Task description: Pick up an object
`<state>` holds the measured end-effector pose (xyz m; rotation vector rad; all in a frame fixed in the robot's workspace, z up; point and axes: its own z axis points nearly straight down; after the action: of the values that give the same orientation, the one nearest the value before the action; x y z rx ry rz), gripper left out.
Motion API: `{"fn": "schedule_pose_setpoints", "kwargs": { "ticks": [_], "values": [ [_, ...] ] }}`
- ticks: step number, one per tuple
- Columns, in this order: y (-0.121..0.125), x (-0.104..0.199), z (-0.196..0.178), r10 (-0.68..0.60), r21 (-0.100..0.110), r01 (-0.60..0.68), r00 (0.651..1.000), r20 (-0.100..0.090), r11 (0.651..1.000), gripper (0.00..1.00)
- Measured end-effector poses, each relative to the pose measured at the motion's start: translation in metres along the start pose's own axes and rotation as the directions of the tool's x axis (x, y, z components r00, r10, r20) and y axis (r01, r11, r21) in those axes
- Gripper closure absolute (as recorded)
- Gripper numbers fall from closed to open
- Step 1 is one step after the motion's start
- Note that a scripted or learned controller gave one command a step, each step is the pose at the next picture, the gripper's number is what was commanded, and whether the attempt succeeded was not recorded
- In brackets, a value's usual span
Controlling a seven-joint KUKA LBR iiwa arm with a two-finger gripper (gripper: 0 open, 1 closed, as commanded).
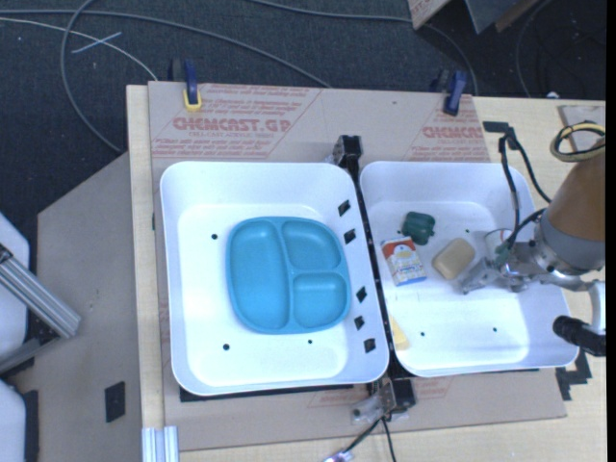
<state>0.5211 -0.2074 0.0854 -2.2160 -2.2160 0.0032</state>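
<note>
The right bin [462, 345] holds a small dark green object [418, 225], a red and white packet [404, 262] and a tan block [454, 258]. A small yellow piece [397, 334] lies by its left wall. My gripper [486, 269] is low in the right bin, just right of the tan block and close to it. The grey wrist and arm [577, 219] reach in from the right edge. Nothing visibly hangs from the gripper.
A blue divided plate [288, 274] lies in the middle of the left bin [183, 287]. Black clips run along the wall between the bins [358, 248]. Cables trail over the right bin's far right rim [515, 191].
</note>
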Motion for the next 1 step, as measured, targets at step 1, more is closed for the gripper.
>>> {"fn": "schedule_pose_setpoints", "kwargs": {
  "ticks": [1],
  "values": [
    [0.0021,-0.0008,-0.0145,0.0,-0.008,0.0,1.0,0.003,1.0,1.0]
  ]
}}
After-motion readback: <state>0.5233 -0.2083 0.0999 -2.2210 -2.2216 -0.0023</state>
